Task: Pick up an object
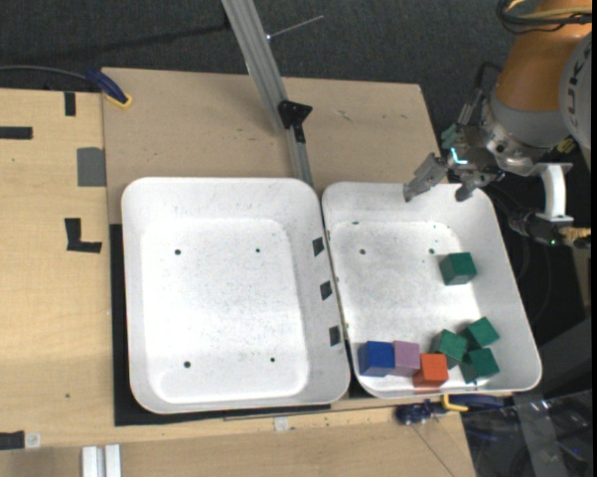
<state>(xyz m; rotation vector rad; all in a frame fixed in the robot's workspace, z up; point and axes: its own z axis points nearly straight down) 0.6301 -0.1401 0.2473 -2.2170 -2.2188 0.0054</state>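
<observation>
While nothing sits between the fingers, the pick has to be judged as not yet begun.

Progress: 0 objects lifted; reach, descent, closing and lift all remain, as far as this view shows.

Gripper [440, 178]: spread apart and holding nothing, hovering over the far rim of the right bin [507, 266], with 2 dark fingers [422, 179] splayed to either side; how high it hangs above the bin floor is hard to judge from this slant.

Arm [536, 78]: grey body with an orange band, reaching in from the right edge.

Lone green block [458, 267]: alone in the middle right of the right bin, well apart from the others, probably the easiest target since nothing crowds it.

Near-corner cluster: blue block [377, 357], lilac block [406, 356] and orange block [433, 368] lie in a row touching or nearly touching; 3 more green blocks [475, 349] bunch just beside them against the near wall.

Left bin [149, 266]: white, with a few dark specks on its floor.

Obstacles: the tight packing and nearby wall in the near corner leave little finger room; a slanted metal pole [263, 53] crosses above the bench, ending near the gap between the bins, away from the gripper's likely path.

Bench [40, 266]: wooden, with black tape marks at left.
</observation>
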